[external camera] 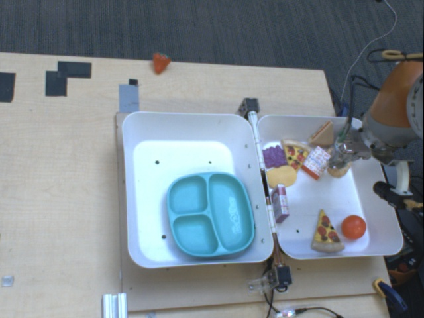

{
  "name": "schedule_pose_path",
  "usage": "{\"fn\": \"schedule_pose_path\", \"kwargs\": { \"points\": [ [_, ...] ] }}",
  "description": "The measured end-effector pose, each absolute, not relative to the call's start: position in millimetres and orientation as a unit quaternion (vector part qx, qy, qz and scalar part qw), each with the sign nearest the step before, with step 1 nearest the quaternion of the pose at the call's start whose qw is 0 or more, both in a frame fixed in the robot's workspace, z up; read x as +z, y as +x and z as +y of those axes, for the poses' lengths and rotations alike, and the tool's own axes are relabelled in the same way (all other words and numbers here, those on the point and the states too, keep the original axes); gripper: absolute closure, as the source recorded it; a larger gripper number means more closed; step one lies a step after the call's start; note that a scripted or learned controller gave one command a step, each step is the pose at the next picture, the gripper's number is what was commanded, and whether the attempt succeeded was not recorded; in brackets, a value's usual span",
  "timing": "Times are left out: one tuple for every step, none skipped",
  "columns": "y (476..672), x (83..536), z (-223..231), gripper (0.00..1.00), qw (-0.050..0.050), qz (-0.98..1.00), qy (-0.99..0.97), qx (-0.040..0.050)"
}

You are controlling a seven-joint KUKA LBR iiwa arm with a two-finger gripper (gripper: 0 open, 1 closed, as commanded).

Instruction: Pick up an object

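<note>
The right bin (305, 201) holds several toy foods. Among them are a purple grape bunch (273, 156), a pizza slice (295, 154), a yellow piece (283, 176) and a red-and-white packet (316, 161). A brown wedge (322, 133) lies at the back. At the front lie a second pizza slice (326, 230) and a red-orange tomato (354, 226). A small maroon box (281, 203) lies by the left wall. My gripper (341, 156) hangs low at the bin's back right, directly over a tan round piece (338, 171) and just right of the packet.
The left bin (179, 138) holds a blue three-part plate (211, 212). A small red toy (161, 62) sits on the bench behind the bins, near black tape patches (66, 77). The arm's grey and orange body (397, 111) overhangs the right bin's right rim.
</note>
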State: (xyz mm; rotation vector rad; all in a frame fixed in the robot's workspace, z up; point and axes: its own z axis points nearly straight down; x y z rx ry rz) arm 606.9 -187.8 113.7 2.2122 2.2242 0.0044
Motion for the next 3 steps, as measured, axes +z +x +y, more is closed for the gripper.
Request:
{"fn": "schedule_pose_path", "kwargs": {
  "points": [
    [657.2, 121.3, -203.1, 1.0, -0.007, 0.71, 0.705, -0.0009],
    [656.9, 120.7, -197.3, 0.0, -0.015, 0.711, 0.703, -0.0005],
    [598.3, 86.1, -140.1, 0.0, 0.001, 0.709, 0.705, 0.0015]
  ]
}}
